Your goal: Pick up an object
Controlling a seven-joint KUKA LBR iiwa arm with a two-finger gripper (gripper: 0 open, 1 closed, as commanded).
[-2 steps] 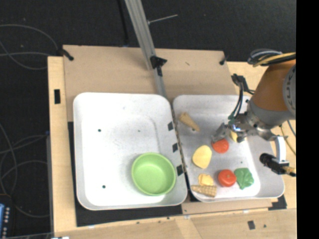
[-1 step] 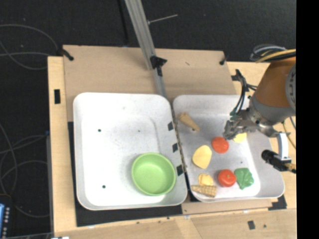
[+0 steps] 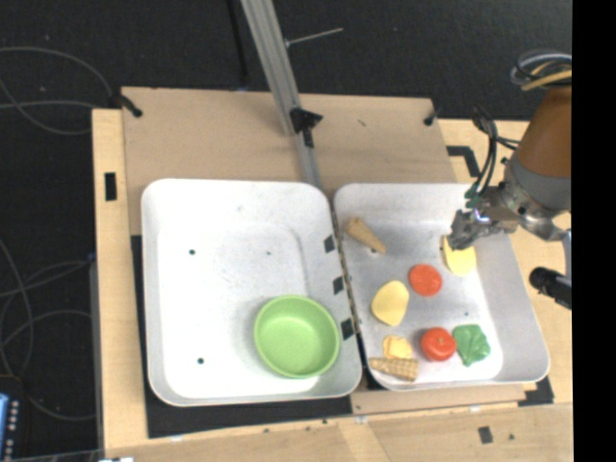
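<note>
Claw (image 3: 469, 229) of mine hangs over the right bin's (image 3: 510, 354) far right, just beside the pale yellow piece (image 3: 461, 260); whether it's spread or pinched I cannot tell. I'd centre over that piece before descending

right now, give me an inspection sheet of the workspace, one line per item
surface: tan bench bearing the left white bin and the right white bin, side by side
job's things: in the right bin, a pale yellow piece, a yellow piece, two red round pieces, a green piece, a tan piece and a waffle-like piece
clutter: green bowl in the left bin
grippers: pincer over the right bin, right at the pale yellow piece; grasp not confirmed
cables: wires running along the arm
surroundings: dark floor with loose cords; a metal pole rises behind the bins
</note>
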